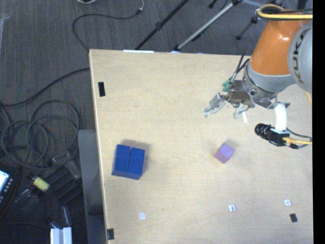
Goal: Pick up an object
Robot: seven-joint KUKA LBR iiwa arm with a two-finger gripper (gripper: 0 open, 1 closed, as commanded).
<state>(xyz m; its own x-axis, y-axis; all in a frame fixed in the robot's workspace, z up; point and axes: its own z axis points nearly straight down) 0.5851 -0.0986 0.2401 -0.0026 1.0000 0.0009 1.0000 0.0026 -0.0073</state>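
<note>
While nothing is yet lifted, gripper (226, 109), fingers spread and holding nothing, hovers upper right; purple cube (224, 153) and blue block (128, 161) lie untouched below.

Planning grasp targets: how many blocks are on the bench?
2. A blue block lies near the left edge; a small purple block sits right of center, below the gripper. The arm may hide others.

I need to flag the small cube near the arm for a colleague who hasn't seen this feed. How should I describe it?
Start at the light wooden table top. The small purple cube lies on it below the tool, apart from it. It is far smaller and paler than the blue block to its left.
</note>
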